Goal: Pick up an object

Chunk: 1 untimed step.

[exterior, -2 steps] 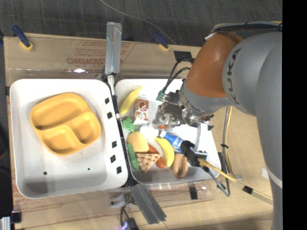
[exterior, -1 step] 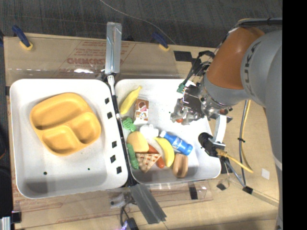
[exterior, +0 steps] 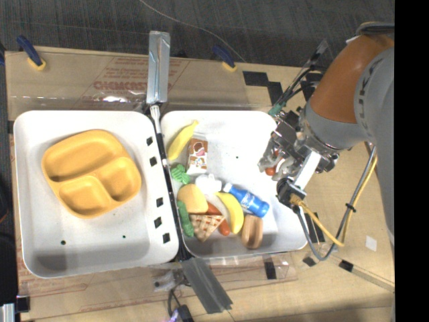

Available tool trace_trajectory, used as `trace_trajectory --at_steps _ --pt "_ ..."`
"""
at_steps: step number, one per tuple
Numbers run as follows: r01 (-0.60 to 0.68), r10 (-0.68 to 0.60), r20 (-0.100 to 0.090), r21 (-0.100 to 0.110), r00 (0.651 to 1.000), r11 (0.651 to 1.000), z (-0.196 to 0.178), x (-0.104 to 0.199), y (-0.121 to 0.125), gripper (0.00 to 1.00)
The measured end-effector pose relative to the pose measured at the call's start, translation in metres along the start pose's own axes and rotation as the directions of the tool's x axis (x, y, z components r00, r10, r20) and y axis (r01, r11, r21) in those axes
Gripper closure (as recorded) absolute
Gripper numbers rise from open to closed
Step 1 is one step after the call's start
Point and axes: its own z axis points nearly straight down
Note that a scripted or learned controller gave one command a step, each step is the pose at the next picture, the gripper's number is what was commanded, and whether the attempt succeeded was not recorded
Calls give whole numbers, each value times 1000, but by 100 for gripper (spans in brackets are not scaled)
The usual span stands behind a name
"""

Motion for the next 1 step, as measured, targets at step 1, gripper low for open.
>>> trace_trajectory --at_steps 1 --pt "-320 320 3 2 947 947 35 -40 66 100"
